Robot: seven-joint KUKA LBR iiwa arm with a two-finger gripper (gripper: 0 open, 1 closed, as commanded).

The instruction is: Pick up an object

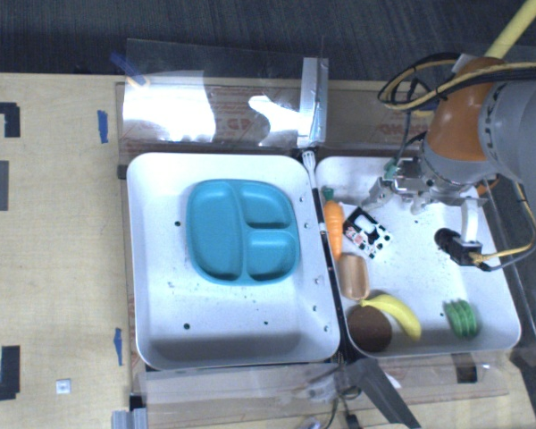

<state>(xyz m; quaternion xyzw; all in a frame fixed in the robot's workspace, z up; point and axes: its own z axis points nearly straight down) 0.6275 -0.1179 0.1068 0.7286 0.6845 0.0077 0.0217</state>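
The right bin (496,293) holds an orange carrot (334,226), a tan bread roll (353,275), a yellow banana (395,314), a brown round fruit (370,328), a green ridged object (462,318) and a small black-and-white item (367,233). My gripper (402,195) hangs over the far part of this bin, up and to the right of the black-and-white item. It looks open, with nothing between its fingers. In the left bin (152,266) lies a blue divided plate (243,231).
The grey arm with its orange band (460,123) reaches in from the upper right, trailing yellow and black cables (469,253) over the right bin. A clear plastic panel (214,105) stands behind the left bin. Wooden bench surface (45,239) lies to the left.
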